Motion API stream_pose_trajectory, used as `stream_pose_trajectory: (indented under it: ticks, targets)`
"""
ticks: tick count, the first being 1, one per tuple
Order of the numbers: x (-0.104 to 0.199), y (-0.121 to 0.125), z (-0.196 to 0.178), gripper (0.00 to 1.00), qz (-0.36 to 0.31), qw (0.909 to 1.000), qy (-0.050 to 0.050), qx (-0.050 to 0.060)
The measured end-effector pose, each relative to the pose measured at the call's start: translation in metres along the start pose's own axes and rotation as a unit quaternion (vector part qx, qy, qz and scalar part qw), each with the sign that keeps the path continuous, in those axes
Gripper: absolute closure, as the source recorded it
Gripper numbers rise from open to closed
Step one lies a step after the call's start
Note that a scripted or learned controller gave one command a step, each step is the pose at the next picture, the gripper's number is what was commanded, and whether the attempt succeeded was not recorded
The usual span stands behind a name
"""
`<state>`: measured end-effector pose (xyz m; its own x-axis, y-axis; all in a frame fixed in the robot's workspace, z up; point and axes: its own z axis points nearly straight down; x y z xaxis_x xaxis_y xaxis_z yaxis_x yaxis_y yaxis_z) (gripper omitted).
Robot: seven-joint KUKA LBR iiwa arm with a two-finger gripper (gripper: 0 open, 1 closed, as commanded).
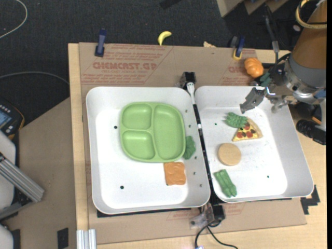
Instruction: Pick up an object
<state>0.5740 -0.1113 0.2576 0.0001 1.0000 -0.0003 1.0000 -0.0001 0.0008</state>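
Nearest in the right bin (290, 162) lies a green pod (225, 183), then a tan cookie (229, 154), then a pizza slice (247, 132): light, stiff plastic toys, best pinched across their narrow sides. Farther, the gripper (259, 99) hovers, fingers apart, holding nothing.

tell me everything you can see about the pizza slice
The pizza slice looks like a small plastic toy: a yellow wedge with red and dark toppings and a tan crust edge. It lies flat in the right bin, its upper left corner touching or overlapping a green leafy toy. A round tan cookie sits just below, apart from it.
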Motion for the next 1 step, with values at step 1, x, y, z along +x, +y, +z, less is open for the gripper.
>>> stream_pose_trajectory:
  ticks: [1]
  targets:
    - [0.0523,-0.0664,0.0083,0.00,-0.002,1.0000,0.002,0.004]
